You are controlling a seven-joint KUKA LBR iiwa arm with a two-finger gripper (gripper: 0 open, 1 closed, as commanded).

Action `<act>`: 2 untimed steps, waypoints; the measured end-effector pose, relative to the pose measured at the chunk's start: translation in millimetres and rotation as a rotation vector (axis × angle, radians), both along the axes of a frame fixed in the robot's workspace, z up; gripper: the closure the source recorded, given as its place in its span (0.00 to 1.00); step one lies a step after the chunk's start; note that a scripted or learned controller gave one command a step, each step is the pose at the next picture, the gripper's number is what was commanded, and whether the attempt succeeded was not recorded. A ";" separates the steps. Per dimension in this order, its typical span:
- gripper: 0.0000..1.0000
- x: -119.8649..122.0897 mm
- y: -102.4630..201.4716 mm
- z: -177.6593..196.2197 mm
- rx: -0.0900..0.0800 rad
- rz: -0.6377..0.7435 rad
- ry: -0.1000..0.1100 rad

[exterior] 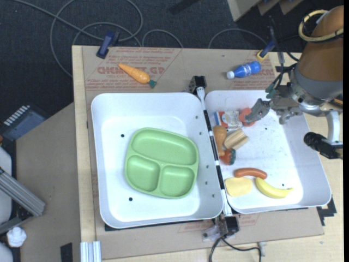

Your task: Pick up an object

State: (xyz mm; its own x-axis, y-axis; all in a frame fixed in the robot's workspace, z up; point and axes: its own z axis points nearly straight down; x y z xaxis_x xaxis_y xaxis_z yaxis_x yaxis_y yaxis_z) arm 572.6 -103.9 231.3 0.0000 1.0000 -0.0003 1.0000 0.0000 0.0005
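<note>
Grey arm with an orange band (319,53) at 3 o'clock, reaching over the right shallow white bin (305,162). Gripper (257,112) low near that bin's 11 o'clock corner, beside a small red and white toy (235,117). Cannot tell how wide open, or whether anything sits inside.

In the same bin: a brown bread-like toy (235,140) near 9 o'clock, a red sausage toy (250,173) toward 6 o'clock, a pale yellow flat piece (239,186) just under it, a yellow banana (271,189) beside that.

In the left shallow white bin (109,119): a green plastic tray with three parts (161,162).

On the desk (87,146) at 12 o'clock: an orange carrot toy (136,73) and a blue and white bottle (244,70).
</note>
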 end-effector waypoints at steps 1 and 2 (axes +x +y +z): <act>0.00 51.6 -43.3 -63.4 -0.001 -0.001 0.000; 0.00 89.6 -42.0 -142.2 -0.001 0.001 -0.007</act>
